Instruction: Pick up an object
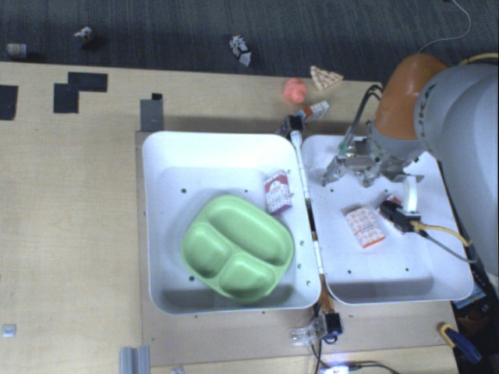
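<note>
Object candidate, a small red-and-white packet (364,227), lay flat in the right bin (343,275), below the gripper (360,170) and apart from it. Couldn't tell the claw's state; it hung over the bin's upper part. Left bin (164,209) held a green divided plate (237,245) and a small red carton (277,192) at the plate's upper right edge.

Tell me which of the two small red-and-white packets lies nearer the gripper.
The packet in the right bin, just below the gripper; the other lies in the left bin.
</note>
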Tool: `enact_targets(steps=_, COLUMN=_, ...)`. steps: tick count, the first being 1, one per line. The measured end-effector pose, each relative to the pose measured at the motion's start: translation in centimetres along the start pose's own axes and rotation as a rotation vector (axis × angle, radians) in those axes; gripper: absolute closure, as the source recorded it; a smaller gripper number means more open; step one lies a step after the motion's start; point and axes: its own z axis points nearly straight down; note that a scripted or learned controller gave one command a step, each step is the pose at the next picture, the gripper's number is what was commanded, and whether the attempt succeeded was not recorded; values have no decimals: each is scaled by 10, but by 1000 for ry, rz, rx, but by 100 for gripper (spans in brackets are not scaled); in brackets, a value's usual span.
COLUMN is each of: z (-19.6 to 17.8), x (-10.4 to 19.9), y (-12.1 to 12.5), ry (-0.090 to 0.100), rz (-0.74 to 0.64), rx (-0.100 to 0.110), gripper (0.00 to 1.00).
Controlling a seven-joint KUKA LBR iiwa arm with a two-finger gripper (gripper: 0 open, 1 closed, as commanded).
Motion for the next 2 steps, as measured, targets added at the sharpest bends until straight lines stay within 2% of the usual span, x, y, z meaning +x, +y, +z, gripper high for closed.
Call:
enact_targets(steps=1, z=-2, x=-1, y=-63, ry=-1, rz=3, rx=-2, gripper=0)
enact_targets(steps=2, z=0, x=-11, y=19, ry=0, rz=0, rx=0, gripper=0)
